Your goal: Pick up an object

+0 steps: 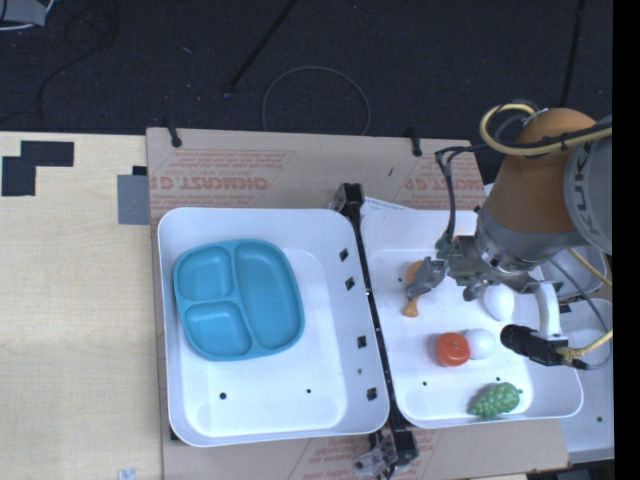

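Carrot-like orange piece lies in the right bin, seemingly touching the fingers; whether they are apart or together I cannot tell. A slanted grip could flick it away, I'd judge. The tomato sits nearby, the centre divider close, open floor below

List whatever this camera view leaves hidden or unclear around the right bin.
- Gripper: small and blurred, finger gap unreadable.
- Orange item: gripper overlaps its top; identity and contact unclear.
- White egg-like object: partly behind the arm's wrist.
- Right bin: right rim covered by arm and cables.
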Motion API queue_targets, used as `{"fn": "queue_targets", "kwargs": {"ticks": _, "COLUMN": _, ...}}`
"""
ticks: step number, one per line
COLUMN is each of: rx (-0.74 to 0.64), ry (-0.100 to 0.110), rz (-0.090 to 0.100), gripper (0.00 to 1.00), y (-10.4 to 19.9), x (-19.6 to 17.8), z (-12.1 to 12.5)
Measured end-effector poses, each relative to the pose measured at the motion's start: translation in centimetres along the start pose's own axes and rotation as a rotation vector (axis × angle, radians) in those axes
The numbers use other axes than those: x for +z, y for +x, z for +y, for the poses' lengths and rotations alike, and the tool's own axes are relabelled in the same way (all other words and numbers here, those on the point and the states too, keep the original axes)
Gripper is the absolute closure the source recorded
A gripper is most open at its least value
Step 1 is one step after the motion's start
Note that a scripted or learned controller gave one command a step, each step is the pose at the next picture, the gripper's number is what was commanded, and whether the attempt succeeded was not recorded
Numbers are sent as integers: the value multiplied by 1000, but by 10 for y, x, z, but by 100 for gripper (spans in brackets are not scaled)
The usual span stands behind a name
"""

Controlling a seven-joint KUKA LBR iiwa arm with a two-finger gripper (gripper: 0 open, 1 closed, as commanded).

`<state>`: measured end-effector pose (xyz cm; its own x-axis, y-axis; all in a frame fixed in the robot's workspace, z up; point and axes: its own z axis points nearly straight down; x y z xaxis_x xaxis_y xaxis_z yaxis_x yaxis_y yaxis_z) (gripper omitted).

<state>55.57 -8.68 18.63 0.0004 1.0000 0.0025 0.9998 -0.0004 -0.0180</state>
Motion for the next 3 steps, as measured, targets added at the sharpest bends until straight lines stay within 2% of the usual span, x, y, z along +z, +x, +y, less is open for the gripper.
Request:
{"fn": "queue_targets", "kwargs": {"ticks": 1, "rx": -1, "ry": -14, "rz": -1, "gripper": 0, "y": 0, "x": -8, "z": 3}}
{"fn": "queue_targets", "kwargs": {"ticks": 2, "rx": -1, "ry": -9, "rz": -1, "gripper": 0, "y": 4, "x": 56, "z": 6}}
{"fn": "queue_targets", "kwargs": {"ticks": 3, "rx": 0, "ry": -14, "rz": -2, "gripper": 0, "y": 5, "x": 101, "z": 6}}
